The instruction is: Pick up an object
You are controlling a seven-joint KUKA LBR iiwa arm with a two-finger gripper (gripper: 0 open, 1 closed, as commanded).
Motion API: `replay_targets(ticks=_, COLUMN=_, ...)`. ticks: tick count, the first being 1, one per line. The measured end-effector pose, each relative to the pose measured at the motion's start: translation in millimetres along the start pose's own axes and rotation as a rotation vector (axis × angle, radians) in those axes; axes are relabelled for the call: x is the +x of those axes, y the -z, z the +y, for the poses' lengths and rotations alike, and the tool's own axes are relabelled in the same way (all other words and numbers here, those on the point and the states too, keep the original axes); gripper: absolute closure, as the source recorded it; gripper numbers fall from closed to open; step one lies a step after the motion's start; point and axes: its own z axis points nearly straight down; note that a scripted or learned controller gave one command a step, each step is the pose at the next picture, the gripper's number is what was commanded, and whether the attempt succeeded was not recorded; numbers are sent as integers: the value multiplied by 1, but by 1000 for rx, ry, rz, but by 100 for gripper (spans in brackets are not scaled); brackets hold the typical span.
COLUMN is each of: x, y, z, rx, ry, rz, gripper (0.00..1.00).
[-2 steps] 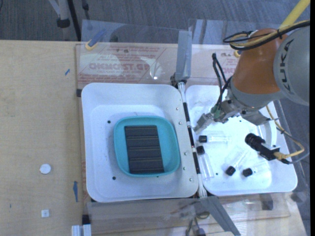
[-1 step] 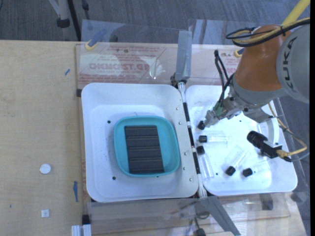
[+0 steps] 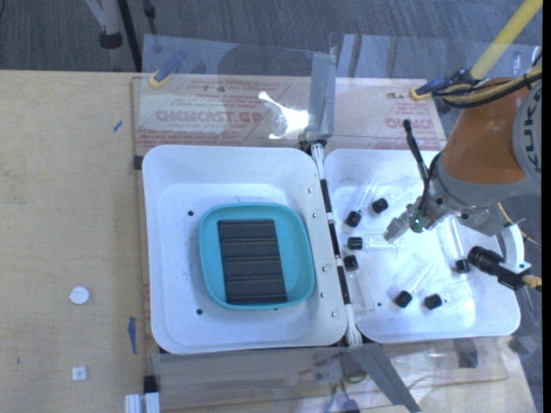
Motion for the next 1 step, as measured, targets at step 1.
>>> replay_targets(ticks=1, x=-14, y=43, z=63, rx=-4, ry=114, rz=-4, gripper=100)
